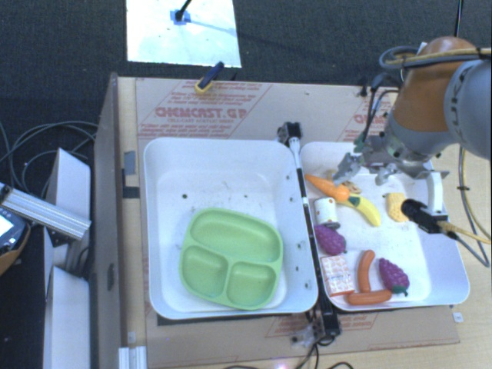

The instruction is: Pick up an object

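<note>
Toys crowd the right bin (453,279) on the counter (231,106), and we see our gripper (365,167) poised low over its far end, just above the carrot (330,187) and the banana (367,210). Whether the gripper is spread or closed we cannot tell from this slant, and nothing is visibly caught in it. We judge the carrot the likeliest target, being nearest. To do this well we should come straight down across its narrow width, away from the bin wall and clear of the banana touching its green end. The purple grapes (330,240), sausage (365,270) and other pieces lie nearer the front, well apart. The green tray (231,258) sits alone in the left bin (215,160).
</note>
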Controlling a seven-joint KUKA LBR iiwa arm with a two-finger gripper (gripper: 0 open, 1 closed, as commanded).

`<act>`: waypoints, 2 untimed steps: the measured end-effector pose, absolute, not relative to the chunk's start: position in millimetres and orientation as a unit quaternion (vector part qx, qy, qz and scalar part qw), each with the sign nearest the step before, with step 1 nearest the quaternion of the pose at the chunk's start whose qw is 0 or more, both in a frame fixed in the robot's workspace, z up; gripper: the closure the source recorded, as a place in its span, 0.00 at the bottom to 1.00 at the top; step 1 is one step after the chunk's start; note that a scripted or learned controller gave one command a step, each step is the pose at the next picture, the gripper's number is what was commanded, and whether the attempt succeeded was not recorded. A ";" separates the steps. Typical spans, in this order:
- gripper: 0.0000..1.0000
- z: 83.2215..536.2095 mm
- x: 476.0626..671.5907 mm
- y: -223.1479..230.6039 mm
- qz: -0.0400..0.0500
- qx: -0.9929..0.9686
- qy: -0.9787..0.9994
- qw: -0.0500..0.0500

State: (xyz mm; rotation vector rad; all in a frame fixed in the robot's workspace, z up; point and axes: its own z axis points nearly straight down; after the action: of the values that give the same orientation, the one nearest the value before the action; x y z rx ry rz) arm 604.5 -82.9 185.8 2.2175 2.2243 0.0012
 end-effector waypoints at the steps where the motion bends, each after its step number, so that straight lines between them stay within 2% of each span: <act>1: 0.00 136.0 617.4 -83.4 0.000 0.706 0.708 0.000; 2: 0.00 83.7 633.7 -97.5 0.000 0.707 0.708 0.000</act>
State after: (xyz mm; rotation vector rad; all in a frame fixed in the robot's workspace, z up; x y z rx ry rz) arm 633.7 -97.5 83.7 2.2200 2.2229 -0.0010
